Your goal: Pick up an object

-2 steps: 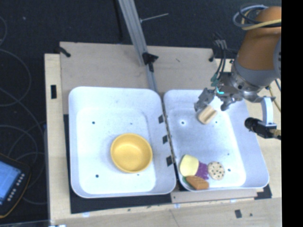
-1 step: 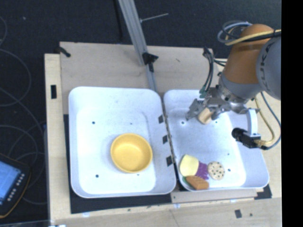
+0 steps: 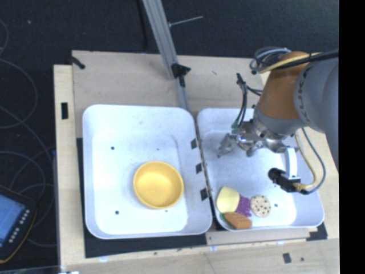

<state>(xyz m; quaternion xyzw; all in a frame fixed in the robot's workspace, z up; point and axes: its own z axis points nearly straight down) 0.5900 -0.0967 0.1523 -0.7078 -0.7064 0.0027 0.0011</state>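
My gripper hangs over the upper middle of the right bin, its two fingers spread apart with nothing between them. Below it, at the bin's front edge, lies a cluster of small items: a pale yellow rounded piece, a purple piece, a round speckled cookie and an orange-brown piece. The gripper stands well above and apart from that cluster. A yellow bowl sits in the left bin.
The grey arm with its orange band reaches in from the right over the right bin's far side. A black cable connector hangs beside the wrist. A slanted metal pole rises behind the bins.
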